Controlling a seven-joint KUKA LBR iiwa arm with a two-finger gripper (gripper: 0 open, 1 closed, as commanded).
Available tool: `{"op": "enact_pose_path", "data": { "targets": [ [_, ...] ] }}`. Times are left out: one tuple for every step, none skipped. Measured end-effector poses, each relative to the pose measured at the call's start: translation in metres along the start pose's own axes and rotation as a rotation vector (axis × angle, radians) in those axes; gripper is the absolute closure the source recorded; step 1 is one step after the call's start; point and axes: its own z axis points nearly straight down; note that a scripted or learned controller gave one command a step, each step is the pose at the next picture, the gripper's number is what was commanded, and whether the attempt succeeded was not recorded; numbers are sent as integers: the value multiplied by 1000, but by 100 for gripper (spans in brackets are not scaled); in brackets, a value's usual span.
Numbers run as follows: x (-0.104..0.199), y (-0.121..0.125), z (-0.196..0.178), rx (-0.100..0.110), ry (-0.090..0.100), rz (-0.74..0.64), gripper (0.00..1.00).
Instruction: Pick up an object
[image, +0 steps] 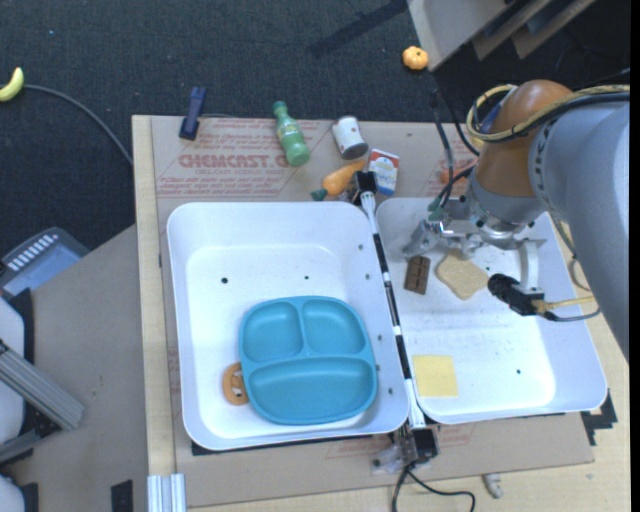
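My gripper (478, 245) hangs low over the back of the right bin (520, 395), under the grey arm with its orange band (520, 120). Just below it lies a tan toast-shaped piece (462, 277), partly covered by the gripper's body. A small brown block (417, 273) rests to the left of the toast, close to the bin's dividing wall. A flat yellow square (435, 376) lies nearer the front of the same bin. I see nothing held in the gripper.
The left bin (200, 250) holds a blue divided plate (307, 358) and a small orange item (234, 384) at its left edge. Behind the bins lie a green bottle (290, 133), a can (349, 136), a carton (383, 170) and a blue item (192, 112).
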Motion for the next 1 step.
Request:
{"op": "enact_pose_path", "data": {
  "targets": [
    [-33,-3,0,0,-2,0,0]
  ]
}}
